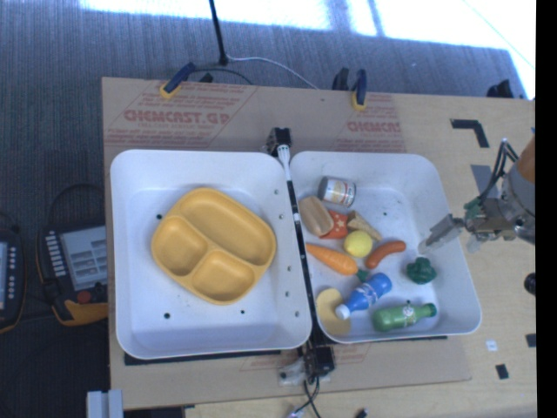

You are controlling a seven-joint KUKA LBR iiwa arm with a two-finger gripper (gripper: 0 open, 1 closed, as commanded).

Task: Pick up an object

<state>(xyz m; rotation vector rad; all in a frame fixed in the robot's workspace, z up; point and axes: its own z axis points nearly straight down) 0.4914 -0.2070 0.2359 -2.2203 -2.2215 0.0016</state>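
Two white bins sat side by side on the bench. Left bin (130, 233) held a yellow 3-compartment tray (213, 245), lying w/ its long axis running 10 to 4 o'clock, roughly centred.

Right bin (452, 316) held the toy food cluster. From its left: bread roll (315, 216) near the divider, w/ a small can (338, 191) at its 1 o'clock. Carrot (331, 258) lay at 6 o'clock of the roll, pointing toward 4. Banana slice (331, 310) sat at the bin's 7 o'clock corner, touching a blue-and-white bottle (365, 295) tilted toward 2. Lemon (358, 244) sat mid-bin, a red sausage (385, 252) just at its 3 o'clock. Green bottle (404, 315) lay on its side near the 5 o'clock corner. Green broccoli-like piece (421, 271) sat near the right wall.

Gripper (441, 232) hung over the bin's 3 o'clock edge, at 1 o'clock of the green piece, apart from it; nothing seen betw. the fingers, and whether they were apart or together can't be told.
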